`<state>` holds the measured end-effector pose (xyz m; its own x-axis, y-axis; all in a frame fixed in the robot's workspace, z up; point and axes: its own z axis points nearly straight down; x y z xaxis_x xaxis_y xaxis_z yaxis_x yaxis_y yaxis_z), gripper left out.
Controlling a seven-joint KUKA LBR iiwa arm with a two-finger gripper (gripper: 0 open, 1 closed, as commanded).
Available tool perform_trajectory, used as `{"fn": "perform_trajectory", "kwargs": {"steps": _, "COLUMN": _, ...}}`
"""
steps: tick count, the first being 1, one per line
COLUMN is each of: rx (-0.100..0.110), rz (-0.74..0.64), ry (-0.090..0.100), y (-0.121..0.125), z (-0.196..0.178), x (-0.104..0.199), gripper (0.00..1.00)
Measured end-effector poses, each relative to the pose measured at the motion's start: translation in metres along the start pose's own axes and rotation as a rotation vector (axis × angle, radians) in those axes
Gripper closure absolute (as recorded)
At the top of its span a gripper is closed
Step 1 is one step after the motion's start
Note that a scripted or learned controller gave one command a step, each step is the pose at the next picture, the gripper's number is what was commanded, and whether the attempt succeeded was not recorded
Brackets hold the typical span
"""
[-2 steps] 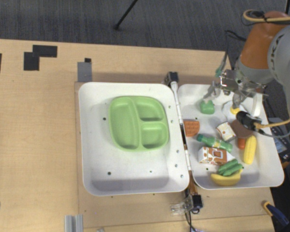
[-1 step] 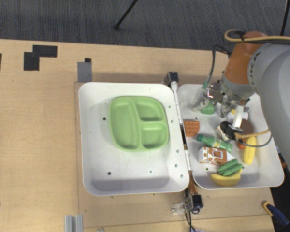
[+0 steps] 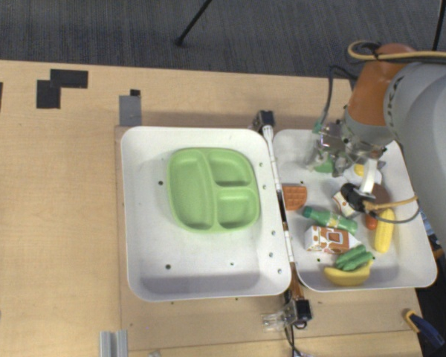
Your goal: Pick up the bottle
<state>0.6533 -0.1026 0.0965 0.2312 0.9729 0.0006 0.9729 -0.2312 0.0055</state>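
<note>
Camera view looks down on two white bins side by side on a wooden bench. The left bin (image 3: 145, 274) bears a green divided tray (image 3: 212, 188). The right bin (image 3: 409, 274) has a heap of toy food: a green bottle (image 3: 321, 216) lying on its side near the bin's left middle, an orange waffle piece (image 3: 294, 196) just beyond it, a small carton (image 3: 328, 239) with a red and white printed face whose writing is too small to read, green beans (image 3: 354, 258) resting on a banana (image 3: 347, 275), and a corn cob (image 3: 383, 229) to the right. The grey arm (image 3: 424, 117), with its orange band, reaches over the far part of the right bin. The gripper (image 3: 334, 158) hangs there, beyond the bottle and apart from it; whether it is released or clenched I cannot tell.
</note>
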Motion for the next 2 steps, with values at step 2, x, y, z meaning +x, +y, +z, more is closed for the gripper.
{"fn": "perform_trajectory", "kwargs": {"steps": 2, "rx": 0.006, "rz": 0.002, "ry": 0.001, "y": -0.045, "z": -0.106, "x": 0.085, "gripper": 1.00}}
